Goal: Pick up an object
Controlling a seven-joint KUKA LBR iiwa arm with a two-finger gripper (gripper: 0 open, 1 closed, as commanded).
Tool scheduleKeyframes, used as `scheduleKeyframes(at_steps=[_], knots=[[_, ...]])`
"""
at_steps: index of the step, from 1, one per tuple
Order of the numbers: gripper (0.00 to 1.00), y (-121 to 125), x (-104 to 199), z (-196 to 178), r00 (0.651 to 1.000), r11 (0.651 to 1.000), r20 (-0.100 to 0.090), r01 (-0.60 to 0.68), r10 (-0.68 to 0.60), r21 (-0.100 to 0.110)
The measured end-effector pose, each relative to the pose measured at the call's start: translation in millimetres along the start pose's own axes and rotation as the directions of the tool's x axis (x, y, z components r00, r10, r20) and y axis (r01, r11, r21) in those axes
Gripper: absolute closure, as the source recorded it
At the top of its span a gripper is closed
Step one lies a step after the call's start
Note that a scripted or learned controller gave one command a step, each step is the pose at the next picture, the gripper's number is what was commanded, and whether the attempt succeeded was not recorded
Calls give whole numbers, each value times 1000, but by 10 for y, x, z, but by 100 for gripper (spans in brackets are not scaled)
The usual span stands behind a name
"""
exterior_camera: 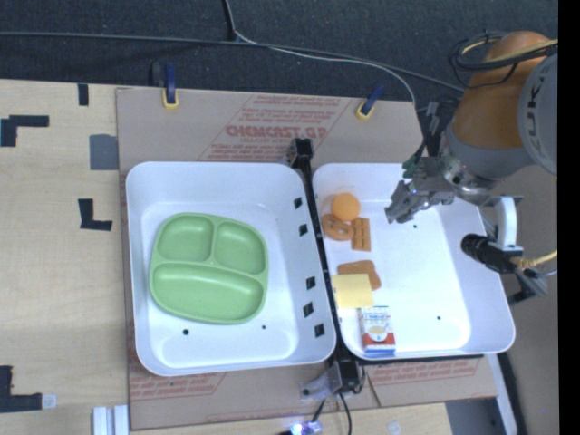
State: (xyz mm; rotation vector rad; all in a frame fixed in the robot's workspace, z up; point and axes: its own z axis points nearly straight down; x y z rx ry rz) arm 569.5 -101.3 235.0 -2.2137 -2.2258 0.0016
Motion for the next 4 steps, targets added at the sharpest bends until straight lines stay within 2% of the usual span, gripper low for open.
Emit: scheduleKeyframes(at_steps=[2, 4], knots=[[100, -342, 1071, -5, 1000, 1000, 0, 0, 0, 2], [100, -433, 2008, 33, 1000, 1000, 1, 0, 0, 1]])
